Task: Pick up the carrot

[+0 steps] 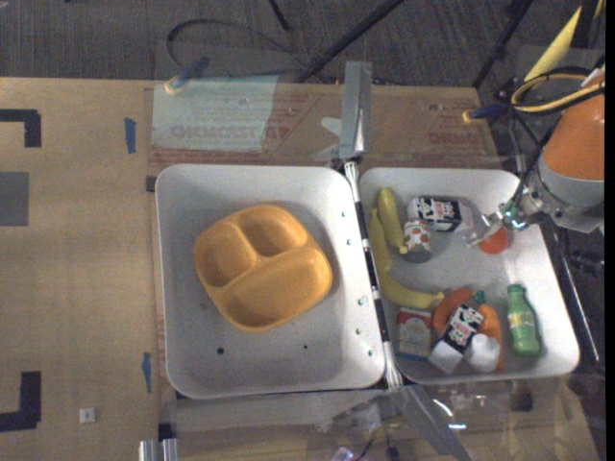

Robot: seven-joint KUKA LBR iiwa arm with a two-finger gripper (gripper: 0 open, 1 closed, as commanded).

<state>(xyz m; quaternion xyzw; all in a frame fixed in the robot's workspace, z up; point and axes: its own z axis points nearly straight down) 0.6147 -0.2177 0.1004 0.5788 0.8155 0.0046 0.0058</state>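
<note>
Two white bins (183, 353), carrot (452, 305) among cartons with unreadable labels, gripper (506, 221) above, jaws' state unclear

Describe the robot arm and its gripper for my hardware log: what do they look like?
The arm enters at the right edge as a rounded grey body with a broad orange band above the wrist. The gripper is a small metallic piece with a greenish glint at its tip. Yellow and black cables loop behind the arm, near the top right corner.
</note>
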